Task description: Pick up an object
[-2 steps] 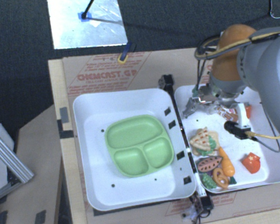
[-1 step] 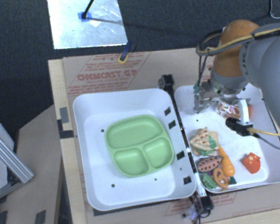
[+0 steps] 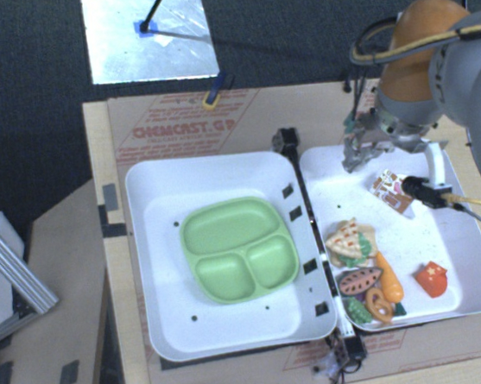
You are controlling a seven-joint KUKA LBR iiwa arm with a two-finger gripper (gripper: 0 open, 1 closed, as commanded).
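Presently the gripper hovers over the right bin's far corner, its grip state indiscernible, nothing seen held. Approach step: toy foods lie nearer; the small packet just beside seems likeliest, requiring descent.

One fixed camera is watching me from above the surface, looking down at a slant so that the far edge is sitting toward the top of the view and the near edge toward the bottom. It is standing far enough back that it is taking in both white bins together, the left bin lying well away from my fingers and the right bin lying just beneath them. My arm is reaching in from its right side.
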